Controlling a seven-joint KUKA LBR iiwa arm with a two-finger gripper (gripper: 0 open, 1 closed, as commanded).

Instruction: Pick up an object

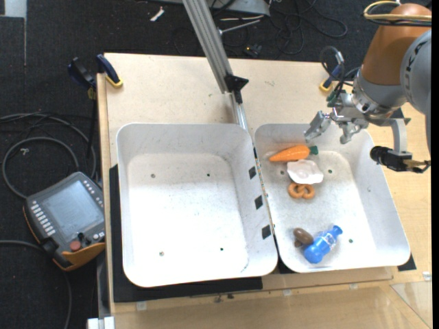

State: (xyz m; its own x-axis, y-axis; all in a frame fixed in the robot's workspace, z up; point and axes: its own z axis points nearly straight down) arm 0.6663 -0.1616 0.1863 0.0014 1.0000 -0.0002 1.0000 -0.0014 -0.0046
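Carrot [289, 154], white piece [305, 173] and pretzel [302, 191] crowd together; blue bottle [321, 245] lies well apart.

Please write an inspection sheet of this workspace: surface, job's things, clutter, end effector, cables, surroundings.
Surface: wooden bench bearing left bin and right bin.
Job's things: carrot, white piece, pretzel, brown lump and blue bottle, all in the right bin.
Clutter: nothing seen.
End effector: open, holding nothing, above the right bin's far edge.
Cables: black cables on the floor.
Surroundings: pendant at left, dark floor.
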